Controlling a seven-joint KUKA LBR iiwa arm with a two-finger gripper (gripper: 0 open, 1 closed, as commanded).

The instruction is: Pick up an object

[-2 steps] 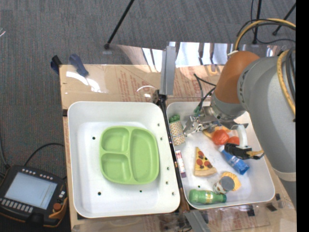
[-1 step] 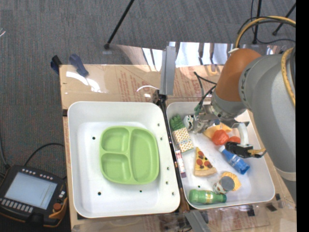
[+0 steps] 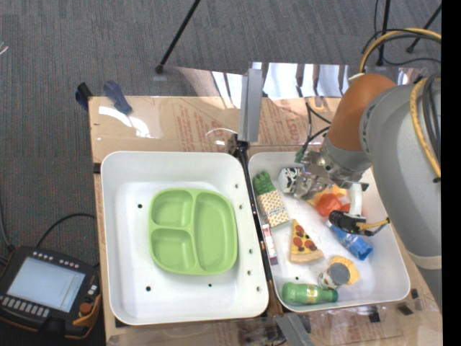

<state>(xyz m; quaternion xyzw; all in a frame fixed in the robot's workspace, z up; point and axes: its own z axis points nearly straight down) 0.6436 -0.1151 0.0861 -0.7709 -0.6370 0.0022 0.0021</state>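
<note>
- The bench holds 2 white bins: the left bin (image 3: pixel 115 193) carries a green divided plate (image 3: pixel 193 231), and the right bin (image 3: pixel 400 280) holds a scatter of small toys.
- The gripper (image 3: pixel 311 182) hangs low over the far part of the right bin, just beside a black-and-white toy (image 3: pixel 290 178) and an orange toy (image 3: pixel 330 203). How its grasp stands cannot be told from here, and nothing can be seen in its hold.
- Nearest candidates for picking are those 2 toys. Further toward the near side lie a pizza slice (image 3: pixel 304 243), a blue bottle (image 3: pixel 352 242), a green bottle (image 3: pixel 310 293), a round yellow-rimmed piece (image 3: pixel 338 272) and, along the bin's left wall, a checkered packet (image 3: pixel 274 209) with a green toy (image 3: pixel 263 184) at its far end.
- All look like light, stiff plastic play food, likely smooth and a little slippery.
- The orange toy seems rounded, so I would grip across its middle; the bottles would take best across the body, not the cap.
- The pizza slice lies flat and offers little edge, a poorer choice.
</note>
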